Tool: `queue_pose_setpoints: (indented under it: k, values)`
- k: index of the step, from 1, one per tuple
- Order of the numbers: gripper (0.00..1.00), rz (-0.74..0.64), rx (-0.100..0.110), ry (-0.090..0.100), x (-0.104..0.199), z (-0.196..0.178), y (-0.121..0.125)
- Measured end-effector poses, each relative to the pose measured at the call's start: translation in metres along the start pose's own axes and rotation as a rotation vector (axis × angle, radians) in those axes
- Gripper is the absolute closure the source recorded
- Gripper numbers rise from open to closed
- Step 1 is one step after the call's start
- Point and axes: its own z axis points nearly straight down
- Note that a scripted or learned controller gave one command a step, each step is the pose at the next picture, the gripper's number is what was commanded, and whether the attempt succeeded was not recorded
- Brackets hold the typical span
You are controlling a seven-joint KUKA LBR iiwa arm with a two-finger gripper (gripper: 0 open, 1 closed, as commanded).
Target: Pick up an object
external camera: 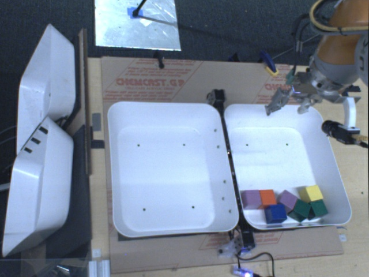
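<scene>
Gripper [287, 101] above the far rim; blocks [283, 203] row runs left-right.

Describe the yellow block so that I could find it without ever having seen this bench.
Look at the right-hand white bin, then at the cluster of small blocks along its near edge. The yellow block sits at the cluster's right end, above the green blocks; it is the sole yellow one.
</scene>
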Motion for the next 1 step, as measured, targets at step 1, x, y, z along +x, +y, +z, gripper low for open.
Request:
queue_pose_setpoints:
  k: [1]
  values:
    - [1.0,-0.001,-0.001,0.0,0.0,-0.0108,0.0003]
